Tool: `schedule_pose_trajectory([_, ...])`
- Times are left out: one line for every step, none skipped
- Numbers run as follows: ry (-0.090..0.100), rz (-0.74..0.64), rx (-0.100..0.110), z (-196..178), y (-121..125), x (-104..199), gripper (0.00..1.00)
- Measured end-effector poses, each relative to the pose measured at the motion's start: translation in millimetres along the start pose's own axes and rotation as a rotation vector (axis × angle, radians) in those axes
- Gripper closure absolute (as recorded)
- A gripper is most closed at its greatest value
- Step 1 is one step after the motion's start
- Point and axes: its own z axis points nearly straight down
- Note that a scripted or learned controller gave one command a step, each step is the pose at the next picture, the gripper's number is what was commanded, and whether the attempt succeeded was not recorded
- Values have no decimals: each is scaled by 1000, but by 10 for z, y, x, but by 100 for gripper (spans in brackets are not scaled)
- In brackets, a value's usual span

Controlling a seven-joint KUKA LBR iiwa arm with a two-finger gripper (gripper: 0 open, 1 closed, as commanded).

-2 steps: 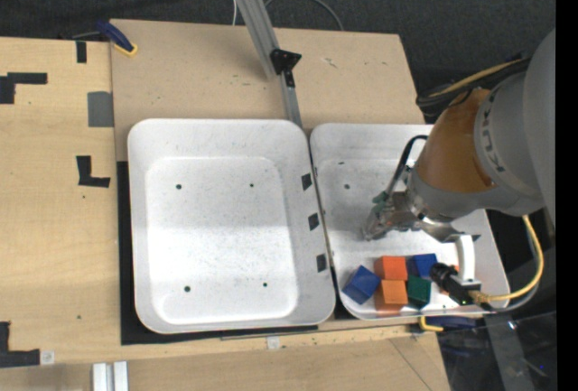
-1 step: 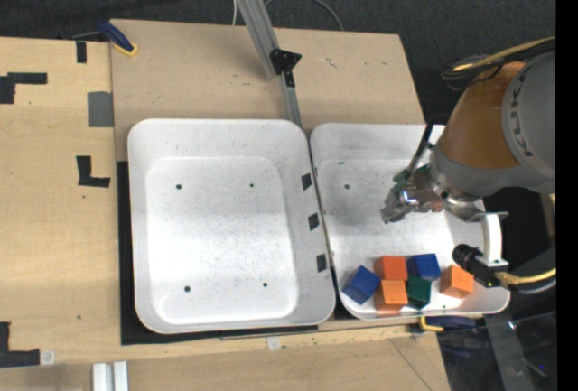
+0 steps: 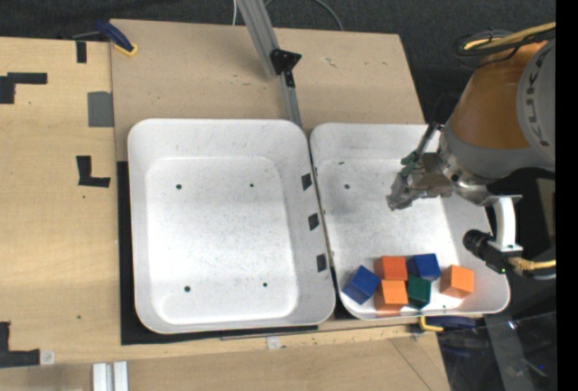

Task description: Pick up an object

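Observation:
Several small blocks lie at the near end of the right bin [image 3: 361, 154]: a blue block [image 3: 361, 283], an orange block [image 3: 392, 267], another blue one [image 3: 424, 265], an orange one [image 3: 393, 293], a dark green one [image 3: 418, 292] and an orange one [image 3: 458, 280] at the right. My gripper [image 3: 404, 192] hangs over the middle of the right bin, some way beyond the blocks. I see no block at its tip.
The left bin [image 3: 217, 227] sits beside the right one, their rims meeting along the middle. A slanted metal pole [image 3: 257, 10] crosses the far side of the bench. The arm's orange band [image 3: 492, 109] fills the right edge.

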Motion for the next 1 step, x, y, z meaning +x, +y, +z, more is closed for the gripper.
schedule_pose_trajectory([-1, 1, -1, -529, 15, 2, 100])
